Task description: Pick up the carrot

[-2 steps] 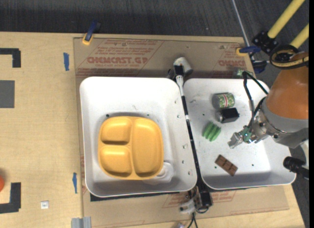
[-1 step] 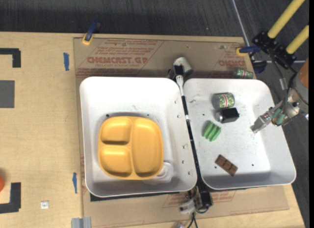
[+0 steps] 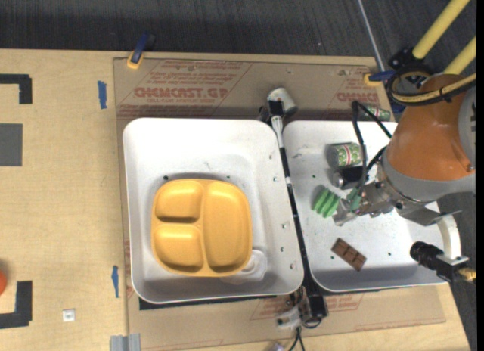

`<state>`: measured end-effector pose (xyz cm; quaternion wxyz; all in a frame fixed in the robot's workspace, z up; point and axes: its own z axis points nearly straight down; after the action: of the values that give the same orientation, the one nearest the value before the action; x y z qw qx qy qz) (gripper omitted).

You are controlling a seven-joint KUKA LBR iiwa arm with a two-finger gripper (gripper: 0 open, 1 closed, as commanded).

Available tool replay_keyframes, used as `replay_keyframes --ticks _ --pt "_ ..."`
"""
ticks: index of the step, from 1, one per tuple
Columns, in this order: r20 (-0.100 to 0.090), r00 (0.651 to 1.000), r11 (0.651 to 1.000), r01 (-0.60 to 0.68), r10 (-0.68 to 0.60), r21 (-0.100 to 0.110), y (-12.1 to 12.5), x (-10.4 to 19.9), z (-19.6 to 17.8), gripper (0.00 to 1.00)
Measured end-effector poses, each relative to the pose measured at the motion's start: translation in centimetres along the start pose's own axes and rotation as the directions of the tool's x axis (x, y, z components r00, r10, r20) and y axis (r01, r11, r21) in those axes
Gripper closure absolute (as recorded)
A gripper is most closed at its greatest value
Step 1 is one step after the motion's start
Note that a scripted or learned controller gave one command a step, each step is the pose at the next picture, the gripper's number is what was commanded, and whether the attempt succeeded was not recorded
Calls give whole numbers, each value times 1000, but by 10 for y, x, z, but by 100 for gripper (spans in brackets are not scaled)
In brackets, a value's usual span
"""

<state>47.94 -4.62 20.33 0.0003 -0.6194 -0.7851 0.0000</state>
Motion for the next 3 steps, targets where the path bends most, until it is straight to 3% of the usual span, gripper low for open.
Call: replay_keyframes --ticks 1,2,3 --pt "1 970 970 -241 241 -3 2 8 -24 100" --pt "0 754 754 -657 657 -1 9 37 -34 100" --pt "1 523 523 -852 852 0 16 66 -78 100"
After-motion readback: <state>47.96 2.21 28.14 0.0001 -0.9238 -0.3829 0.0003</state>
